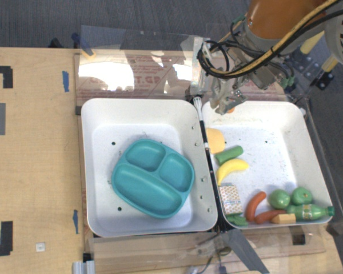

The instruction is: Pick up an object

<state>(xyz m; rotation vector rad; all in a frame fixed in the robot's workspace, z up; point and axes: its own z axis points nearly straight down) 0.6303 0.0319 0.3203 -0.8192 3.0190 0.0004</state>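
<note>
My gripper [226,103] hangs over the far left corner of the right bin [274,121], under the orange-banded wrist and a tangle of cables. A small orange bit [231,111] peeks out just below it; whether it is held is unclear. Toy food lies in the right bin. Along the left wall are a yellow-orange piece [214,140], a green pickle [230,154], a banana [232,169] and a small patterned packet [230,197]. Along the near wall are a red sausage [255,205], two green apples [279,198], a tan block [284,217] and a green bottle [312,212].
A teal divided plate [154,177] lies in the left bin [103,119]. A glossy clear sheet [137,73] covers the bench behind the bins. The ridge where the two bins meet [204,153] runs just left of the gripper.
</note>
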